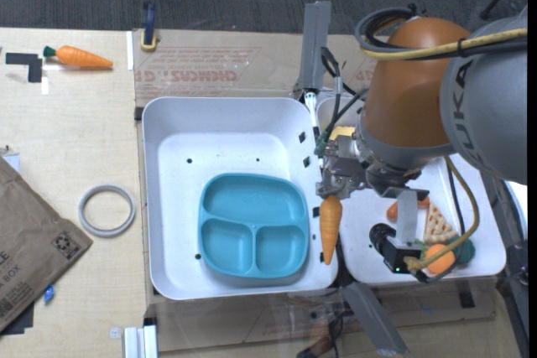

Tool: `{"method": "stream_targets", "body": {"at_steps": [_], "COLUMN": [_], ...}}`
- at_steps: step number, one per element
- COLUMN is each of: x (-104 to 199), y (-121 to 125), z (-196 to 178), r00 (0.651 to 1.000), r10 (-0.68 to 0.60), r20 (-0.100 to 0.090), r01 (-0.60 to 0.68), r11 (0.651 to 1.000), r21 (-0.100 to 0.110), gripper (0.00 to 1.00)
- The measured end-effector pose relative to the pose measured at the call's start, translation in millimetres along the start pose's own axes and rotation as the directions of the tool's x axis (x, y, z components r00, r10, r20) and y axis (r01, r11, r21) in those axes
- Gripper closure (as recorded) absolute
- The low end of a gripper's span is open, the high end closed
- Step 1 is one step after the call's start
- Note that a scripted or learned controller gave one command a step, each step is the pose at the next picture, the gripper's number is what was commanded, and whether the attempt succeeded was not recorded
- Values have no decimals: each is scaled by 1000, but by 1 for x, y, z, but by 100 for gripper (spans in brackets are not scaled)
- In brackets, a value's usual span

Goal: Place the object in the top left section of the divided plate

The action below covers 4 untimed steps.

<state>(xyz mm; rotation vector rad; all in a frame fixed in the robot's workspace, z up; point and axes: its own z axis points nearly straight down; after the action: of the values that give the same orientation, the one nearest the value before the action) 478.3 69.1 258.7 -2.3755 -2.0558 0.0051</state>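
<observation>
A blue divided plate [253, 224] lies in the left white bin [168, 130], with one wide section at the top and two small ones below. An orange toy carrot [330, 229] hangs point down over the wall between the two bins, just right of the plate. My gripper [332, 190] is right above it, shut on the carrot's upper end. The grey arm with its orange band [411, 88] covers much of the right bin.
In the right bin [362, 260] lie a toy pizza slice [437, 222], an orange and green toy [443, 257] and a small orange piece [392, 211]. On the bench to the left are another carrot [80, 57], a grey ring [106, 209] and a brown box [29, 251].
</observation>
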Motion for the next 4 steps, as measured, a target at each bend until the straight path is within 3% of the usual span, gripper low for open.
{"method": "stream_targets", "body": {"at_steps": [1, 2, 3, 4], "x": [13, 12, 8, 33], "y": [16, 23, 14, -5], "z": [-22, 25, -18, -9], "r00": [992, 971, 971, 1000], "r10": [-123, -240, -239, -5], "r20": [1, 0, 0, 0], "r01": [123, 240, 239, 5], "r11": [992, 971, 971, 1000], "r21": [0, 3, 0, 2], "gripper": [100, 100, 100, 100]}}
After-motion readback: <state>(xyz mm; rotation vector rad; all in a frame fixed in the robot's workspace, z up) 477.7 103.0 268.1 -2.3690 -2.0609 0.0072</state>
